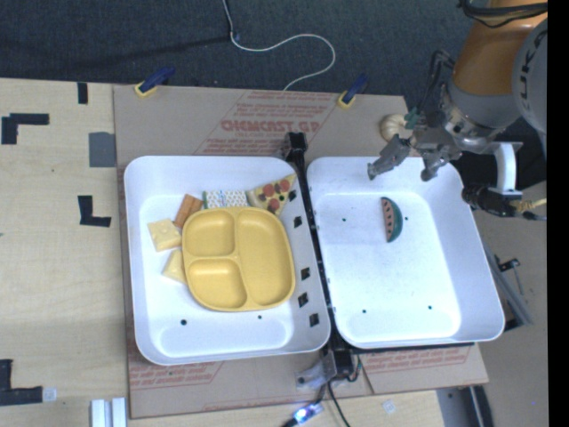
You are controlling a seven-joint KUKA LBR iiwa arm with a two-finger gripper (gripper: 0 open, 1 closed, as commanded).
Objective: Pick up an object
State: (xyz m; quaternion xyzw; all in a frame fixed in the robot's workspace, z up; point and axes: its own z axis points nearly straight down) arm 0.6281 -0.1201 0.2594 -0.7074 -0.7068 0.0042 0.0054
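1. The jaws [408,159] hang spread, holding nothing, over the far rim of the right bin [462,310], with the grey arm [498,52] and its orange band reaching in from the right.
2. The likeliest thing to pick is the watermelon slice [391,218], lying alone on the right bin's floor, nearer us than the jaws and a little toward the bin's middle, apart from them.
3. To do this well, I'd say the jaws should come toward us until centred over the slice, turn so the fingers straddle its narrow width, then drop straight down. It looks thin and flat, so a shallow descent could close on air.
4. Nothing crowds the slice; the bin walls are well away from it.
5. Left of the slice, in the left bin [142,327], sits a yellow divided plate [238,258] with small toy food pieces [165,234] tucked around its far and left edges.
6. A white cable [284,43] trails beyond the bins, off the table.
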